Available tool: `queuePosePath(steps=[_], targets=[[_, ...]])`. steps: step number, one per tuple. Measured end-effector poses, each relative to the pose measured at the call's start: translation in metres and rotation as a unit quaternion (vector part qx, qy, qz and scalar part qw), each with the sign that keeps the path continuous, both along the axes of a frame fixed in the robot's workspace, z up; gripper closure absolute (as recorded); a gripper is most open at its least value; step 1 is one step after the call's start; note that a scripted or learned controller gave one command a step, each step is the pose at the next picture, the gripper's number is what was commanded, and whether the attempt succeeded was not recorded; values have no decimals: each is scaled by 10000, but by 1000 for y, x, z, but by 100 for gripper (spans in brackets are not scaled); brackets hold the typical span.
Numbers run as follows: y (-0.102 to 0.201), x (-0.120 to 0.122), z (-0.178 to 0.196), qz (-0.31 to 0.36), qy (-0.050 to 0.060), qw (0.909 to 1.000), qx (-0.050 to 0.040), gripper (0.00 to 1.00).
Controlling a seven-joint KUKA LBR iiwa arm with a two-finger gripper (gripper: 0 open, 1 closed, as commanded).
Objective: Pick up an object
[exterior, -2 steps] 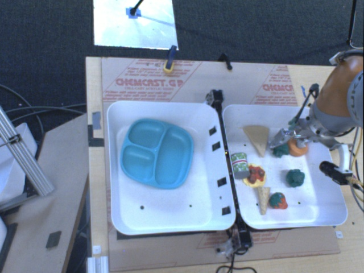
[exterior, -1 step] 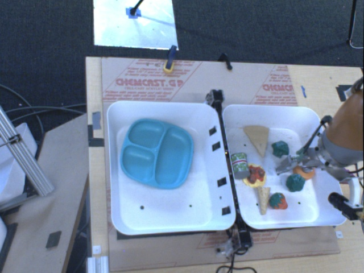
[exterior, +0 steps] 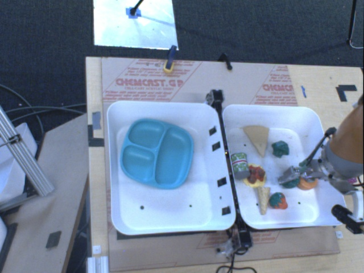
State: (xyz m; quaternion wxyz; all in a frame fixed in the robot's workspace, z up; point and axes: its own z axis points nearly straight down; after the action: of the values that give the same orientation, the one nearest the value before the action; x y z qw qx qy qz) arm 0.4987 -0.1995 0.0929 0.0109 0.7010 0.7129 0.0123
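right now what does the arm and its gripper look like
The arm enters from the right edge as a bulky grey body with an orange band above the wrist. The gripper is a slim grey and dark metal assembly. A thin dark cable or rod runs along it toward the wrist, and a black part sticks out below. No markings are legible.

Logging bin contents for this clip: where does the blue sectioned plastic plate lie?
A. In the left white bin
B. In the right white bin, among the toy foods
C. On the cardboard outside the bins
A: the blue sectioned plastic plate lies flat in the left white bin, alone.
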Motion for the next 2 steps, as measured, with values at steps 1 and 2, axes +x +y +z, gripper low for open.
queuePosePath(steps=[1,2], targets=[[-1,2,11,-6,-21,10000,-14,100],[41,-10,13,-58,125,9999,-26,100]])
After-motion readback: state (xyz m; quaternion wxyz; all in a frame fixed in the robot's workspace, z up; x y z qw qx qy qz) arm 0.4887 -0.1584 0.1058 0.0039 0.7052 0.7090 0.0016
